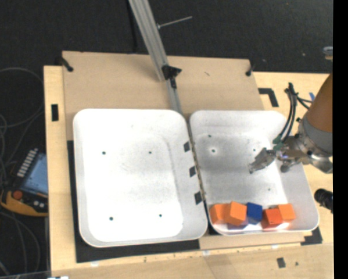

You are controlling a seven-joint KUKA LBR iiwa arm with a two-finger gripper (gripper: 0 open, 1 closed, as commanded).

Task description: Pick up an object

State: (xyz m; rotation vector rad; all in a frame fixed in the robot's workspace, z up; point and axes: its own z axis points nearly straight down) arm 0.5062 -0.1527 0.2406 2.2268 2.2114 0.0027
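Gripper (261, 163) hangs over right bin (232, 127), nothing between its fingers. Orange blocks (229, 213) and (278, 215) flank a blue block (254, 211) along the bin's near wall. Left bin (133, 127) sits beside it.

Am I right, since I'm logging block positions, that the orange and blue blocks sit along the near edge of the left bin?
Not quite: the camera view shows the orange blocks and blue block along the near edge of the right bin, not the left bin.

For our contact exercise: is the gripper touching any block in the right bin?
Apart. The camera view shows bare bin floor between the gripper and the blocks along the near wall.
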